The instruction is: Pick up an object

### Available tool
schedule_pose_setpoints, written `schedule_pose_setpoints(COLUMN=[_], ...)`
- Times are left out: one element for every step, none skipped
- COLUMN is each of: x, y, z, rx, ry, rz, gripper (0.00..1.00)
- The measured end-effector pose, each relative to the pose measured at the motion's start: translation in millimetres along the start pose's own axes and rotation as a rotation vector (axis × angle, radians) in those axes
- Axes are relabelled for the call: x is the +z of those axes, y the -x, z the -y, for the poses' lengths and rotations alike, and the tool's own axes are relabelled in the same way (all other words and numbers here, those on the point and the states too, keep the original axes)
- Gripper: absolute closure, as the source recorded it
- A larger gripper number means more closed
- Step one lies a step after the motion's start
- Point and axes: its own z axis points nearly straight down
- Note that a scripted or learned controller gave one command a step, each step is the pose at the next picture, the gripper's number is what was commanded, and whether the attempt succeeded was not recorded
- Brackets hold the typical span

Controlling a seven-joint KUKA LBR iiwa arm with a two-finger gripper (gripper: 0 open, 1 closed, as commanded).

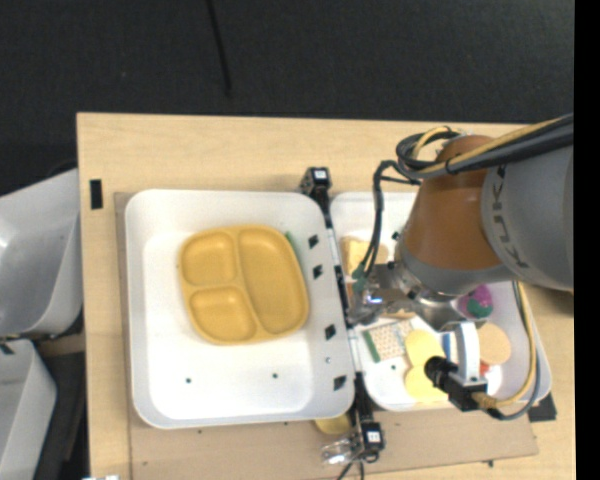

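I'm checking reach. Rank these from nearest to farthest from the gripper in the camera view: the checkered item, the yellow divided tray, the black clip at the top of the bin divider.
Measured from the gripper:
1. Checkered item, right bin, just below it.
2. Yellow divided tray, left bin.
3. Black clip, top of divider; nearly level with the tray.

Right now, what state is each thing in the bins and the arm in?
Yellow divided plate: upright, flat in the left bin, compartments bare.
Right bin: cluttered with small items, partly hidden by the arm.
Yellow round pieces: lying flat in the right bin.
Arm: lowered over the right bin.
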Motion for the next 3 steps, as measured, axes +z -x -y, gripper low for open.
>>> schedule_pose_setpoints(x=[-96.9, -91.1, -99.0], y=[-101.5, -93.6, -92.7], z=[-20.9, -19.2, -20.5], rx=[-0.001, 0.011, 0.005], ry=[0.004, -0.007, -0.011], rz=[0.001, 0.008, 0.01], gripper=[1.0, 0.0, 1.0])
